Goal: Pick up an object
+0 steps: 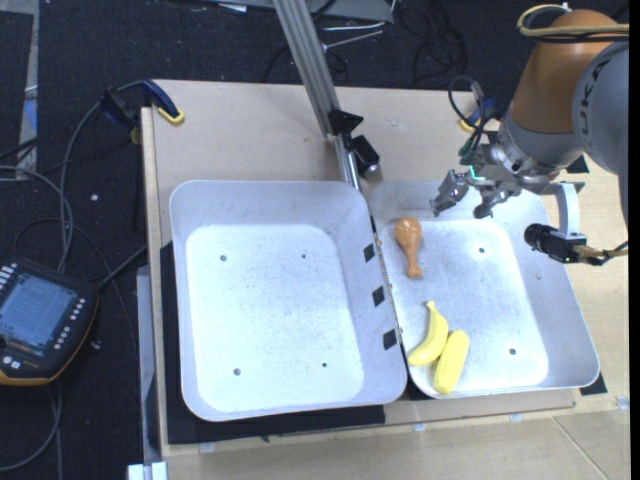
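Observation:
A tan drumstick-shaped toy [408, 244] lies in the right bin [520, 308] near its back left corner. A yellow banana [430, 336] and a yellow oblong piece [451, 360] lie side by side at that bin's front left. My gripper [465, 198] hangs over the back edge of the right bin, to the right of the drumstick and apart from it. Its two dark fingers [443, 199] stand spread open with nothing between them.
The left bin [270, 298] sits beside the right one, joined by a strip with black clips. A slanted metal pole [315, 68] rises from behind the bins. A handheld pendant [35, 318] and cables lie on the floor at left.

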`<state>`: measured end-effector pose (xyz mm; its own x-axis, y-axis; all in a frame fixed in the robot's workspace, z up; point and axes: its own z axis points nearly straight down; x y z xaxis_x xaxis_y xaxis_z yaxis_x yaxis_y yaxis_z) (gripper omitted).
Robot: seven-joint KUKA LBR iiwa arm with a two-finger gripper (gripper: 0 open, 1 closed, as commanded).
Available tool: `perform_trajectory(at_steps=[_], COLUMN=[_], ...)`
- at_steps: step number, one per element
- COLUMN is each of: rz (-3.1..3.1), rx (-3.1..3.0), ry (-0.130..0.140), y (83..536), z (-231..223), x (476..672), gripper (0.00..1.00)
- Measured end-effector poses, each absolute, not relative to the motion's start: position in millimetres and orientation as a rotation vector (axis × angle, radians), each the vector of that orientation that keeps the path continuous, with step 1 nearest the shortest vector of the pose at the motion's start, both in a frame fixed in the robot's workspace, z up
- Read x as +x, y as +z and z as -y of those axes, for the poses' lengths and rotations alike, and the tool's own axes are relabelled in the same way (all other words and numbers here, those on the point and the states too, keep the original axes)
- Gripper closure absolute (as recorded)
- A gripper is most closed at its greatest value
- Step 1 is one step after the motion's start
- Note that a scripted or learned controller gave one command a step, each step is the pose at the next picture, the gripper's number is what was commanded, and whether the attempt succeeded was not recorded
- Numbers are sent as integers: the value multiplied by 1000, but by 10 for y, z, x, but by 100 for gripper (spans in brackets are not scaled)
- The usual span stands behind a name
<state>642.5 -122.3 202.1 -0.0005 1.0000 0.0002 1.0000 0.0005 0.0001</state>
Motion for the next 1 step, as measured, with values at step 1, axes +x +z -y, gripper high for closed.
perform_trajectory(at_steps=[1], rz=[2222], rx=[-2221], ry=[0], y=[2020], z=[1223], x=[6425], gripper=[0])
